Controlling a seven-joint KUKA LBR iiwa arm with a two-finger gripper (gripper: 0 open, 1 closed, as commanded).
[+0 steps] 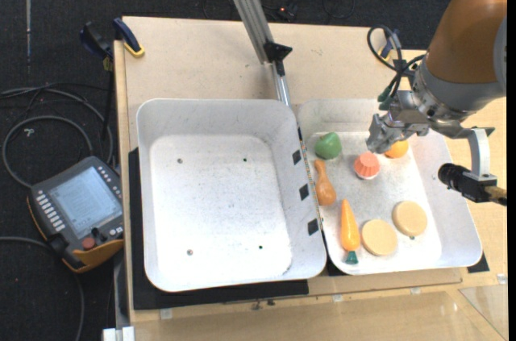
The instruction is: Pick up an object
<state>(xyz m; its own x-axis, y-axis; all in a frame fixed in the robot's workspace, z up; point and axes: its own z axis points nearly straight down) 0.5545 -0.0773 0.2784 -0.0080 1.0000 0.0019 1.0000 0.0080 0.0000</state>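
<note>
gripper (pixel 385 139) low in right bin (pixel 451 251), partly hiding one orange ball (pixel 397 148); finger state cannot be told. beside: one pink cupcake (pixel 367 165), two tan discs (pixel 379 238).

White bins (pixel 161 122) hold a green piece (pixel 328 145), orange carrot (pixel 348 225), and tan discs (pixel 379 238).

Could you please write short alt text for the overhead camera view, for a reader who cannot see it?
A grey and orange robot arm reaches in from the right, its gripper low over the right white bin beside an orange ball and a pink cupcake toy. The bin also holds a green toy, a carrot and two tan discs.
</note>
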